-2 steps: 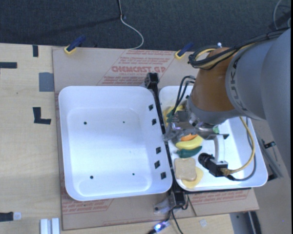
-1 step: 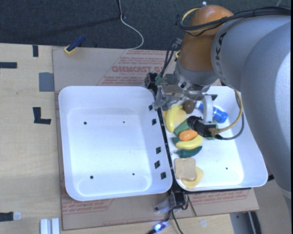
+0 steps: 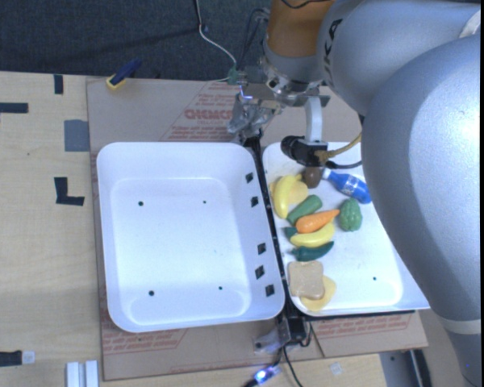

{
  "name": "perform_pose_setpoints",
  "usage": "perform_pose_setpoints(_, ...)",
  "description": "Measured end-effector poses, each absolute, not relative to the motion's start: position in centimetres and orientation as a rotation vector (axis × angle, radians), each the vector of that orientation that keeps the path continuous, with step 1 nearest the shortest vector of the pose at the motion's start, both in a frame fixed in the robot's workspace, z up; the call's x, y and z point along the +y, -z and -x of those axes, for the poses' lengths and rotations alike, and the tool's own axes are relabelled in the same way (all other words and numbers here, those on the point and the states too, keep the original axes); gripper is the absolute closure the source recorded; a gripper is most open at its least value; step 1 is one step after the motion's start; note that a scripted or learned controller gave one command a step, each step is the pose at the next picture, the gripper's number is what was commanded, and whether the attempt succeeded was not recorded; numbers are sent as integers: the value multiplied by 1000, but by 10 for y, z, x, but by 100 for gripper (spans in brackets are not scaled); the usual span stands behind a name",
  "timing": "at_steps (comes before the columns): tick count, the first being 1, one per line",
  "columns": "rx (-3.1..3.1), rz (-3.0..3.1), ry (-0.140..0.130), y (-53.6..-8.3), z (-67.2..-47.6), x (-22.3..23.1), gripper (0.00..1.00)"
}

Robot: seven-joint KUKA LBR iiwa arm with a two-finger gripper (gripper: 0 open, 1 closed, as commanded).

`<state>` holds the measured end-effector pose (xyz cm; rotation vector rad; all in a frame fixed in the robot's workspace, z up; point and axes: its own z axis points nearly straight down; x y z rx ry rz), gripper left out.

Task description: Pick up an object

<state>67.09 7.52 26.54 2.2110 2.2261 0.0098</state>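
The right bin (image 3: 379, 285) holds a heap of toy food. A yellow fruit (image 3: 288, 193) lies at the heap's upper left, beside a green pickle (image 3: 305, 209), an orange carrot (image 3: 317, 219) and a yellow banana (image 3: 314, 236). A dark green piece (image 3: 310, 252) sits below them. A green vegetable (image 3: 351, 215) and a blue bottle (image 3: 348, 185) lie to the right, and a small brown piece (image 3: 312, 176) at the top. A tan toast slice (image 3: 306, 279) rests on a yellow piece (image 3: 326, 293) near the front. My gripper (image 3: 250, 126) hangs over the far end of the wall between the bins, apart from the food.
The left bin (image 3: 113, 216) stands beside the right one on a cardboard sheet (image 3: 169, 111). A blue and yellow object (image 3: 123, 73) lies at the cardboard's far left corner. The grey arm covers the right side of the view.
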Motion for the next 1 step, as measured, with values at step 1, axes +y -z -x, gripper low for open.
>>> perform_pose_setpoints(1,2233,-2212,-4,-293,-650,160,100)
